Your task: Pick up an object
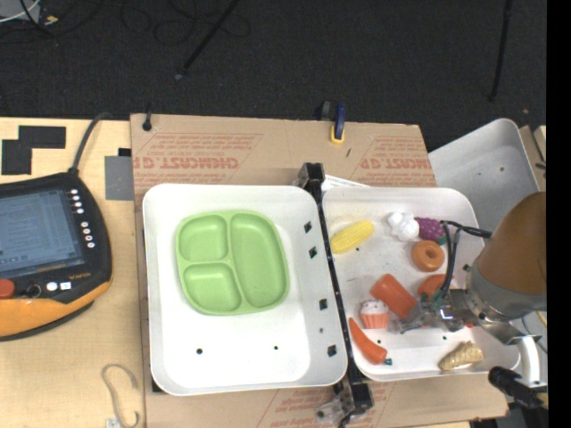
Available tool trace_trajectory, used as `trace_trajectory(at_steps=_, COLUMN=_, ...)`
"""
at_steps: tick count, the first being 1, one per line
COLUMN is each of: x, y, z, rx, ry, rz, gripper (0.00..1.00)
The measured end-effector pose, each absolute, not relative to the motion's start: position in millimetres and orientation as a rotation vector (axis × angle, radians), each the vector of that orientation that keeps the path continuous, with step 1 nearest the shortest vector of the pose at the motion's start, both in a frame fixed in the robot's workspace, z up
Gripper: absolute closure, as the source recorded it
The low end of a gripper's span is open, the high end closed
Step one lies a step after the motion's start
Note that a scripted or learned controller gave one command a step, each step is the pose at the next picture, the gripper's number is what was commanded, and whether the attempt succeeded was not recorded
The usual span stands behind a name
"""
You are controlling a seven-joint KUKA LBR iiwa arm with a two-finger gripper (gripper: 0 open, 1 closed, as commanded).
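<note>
Gripper [426, 317] sits low in the right bin [464, 205] beside the red-orange block [393, 294], finger state indeterminate from this angle; recommend centring over that block, clear of the cupcake [373, 314] and carrot [367, 341], before closing and lifting straight.

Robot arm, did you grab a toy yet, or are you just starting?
Not grabbed yet, as far as the view shows. The arm is already down in the right bin, with the gripper low among the toys beside the red block. No toy shows lifted. Left: closing on one and raising it. The green tray sits in the left bin.
</note>
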State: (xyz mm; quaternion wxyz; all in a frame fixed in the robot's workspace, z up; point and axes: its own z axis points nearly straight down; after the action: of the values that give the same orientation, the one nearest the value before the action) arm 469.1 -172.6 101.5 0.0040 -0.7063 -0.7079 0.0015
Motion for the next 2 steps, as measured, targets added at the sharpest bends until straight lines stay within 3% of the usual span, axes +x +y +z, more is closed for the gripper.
trace_trajectory(at_steps=1, x=469.4, y=-171, z=87, rx=-2.218, ry=-2.22, rz=0.002, gripper=0.0)
trace_trajectory(at_steps=2, x=469.6, y=-173, z=98, rx=-2.228, ry=-2.213, rz=-0.001, gripper=1.0)
